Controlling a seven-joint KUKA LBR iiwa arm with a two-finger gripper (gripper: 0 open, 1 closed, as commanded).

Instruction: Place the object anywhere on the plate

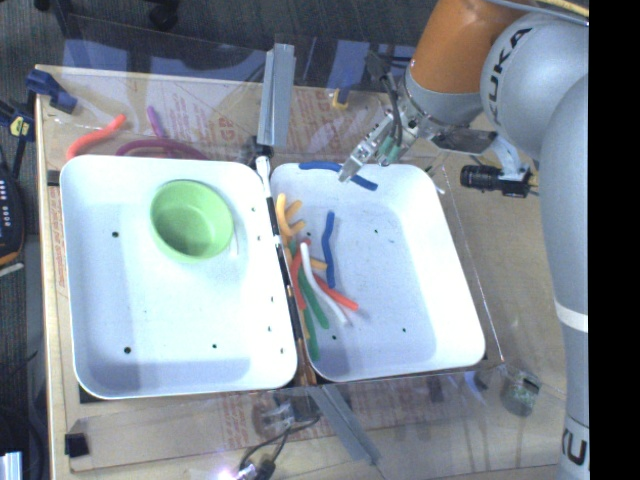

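Gripper hangs over the right bin's far edge, just above a blue strip near the rim. Coloured sticks lie heaped by that bin's left wall. Green plate sits in the left bin, well apart.

A round green plate sat upright in the far part of the left bin, with nothing on it. In the right bin, a loose heap of thin sticks, orange, yellow, blue, green, white and red, lay along the left wall. Two more blue sticks lay near the far rim.
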